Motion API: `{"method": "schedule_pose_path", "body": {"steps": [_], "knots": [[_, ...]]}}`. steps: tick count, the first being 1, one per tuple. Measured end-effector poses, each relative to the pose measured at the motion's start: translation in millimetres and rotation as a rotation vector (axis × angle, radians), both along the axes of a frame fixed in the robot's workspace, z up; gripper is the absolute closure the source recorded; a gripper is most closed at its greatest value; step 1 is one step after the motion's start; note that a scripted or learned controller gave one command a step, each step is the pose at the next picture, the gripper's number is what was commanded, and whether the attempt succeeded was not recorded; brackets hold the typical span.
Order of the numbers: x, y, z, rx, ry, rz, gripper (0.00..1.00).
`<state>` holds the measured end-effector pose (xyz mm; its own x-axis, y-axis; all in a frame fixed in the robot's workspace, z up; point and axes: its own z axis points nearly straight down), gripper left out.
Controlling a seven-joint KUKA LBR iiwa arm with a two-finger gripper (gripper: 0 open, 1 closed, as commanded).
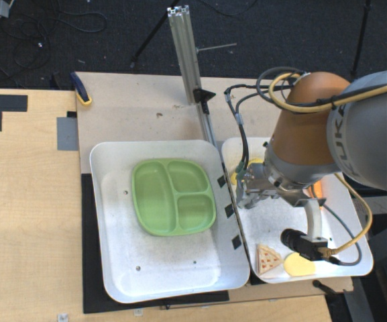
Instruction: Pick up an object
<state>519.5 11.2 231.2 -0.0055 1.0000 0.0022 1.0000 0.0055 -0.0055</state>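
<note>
The two-finger gripper (249, 194) hangs low in the right white bin (354, 263); the triangular pizza-slice toy (267, 259) lies nearer the camera, apart.

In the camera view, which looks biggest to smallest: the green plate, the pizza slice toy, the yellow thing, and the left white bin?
1. left white bin
2. green plate
3. and 4. pizza slice toy and yellow thing: they look about the same size, so I won't rank them.
</note>
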Motion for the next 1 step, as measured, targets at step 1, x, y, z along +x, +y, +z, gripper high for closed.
{"method": "schedule_pose_path", "body": {"steps": [1], "knots": [[5.2, 47.0, -8.3, -0.001, -0.001, 0.000, 1.00]]}}
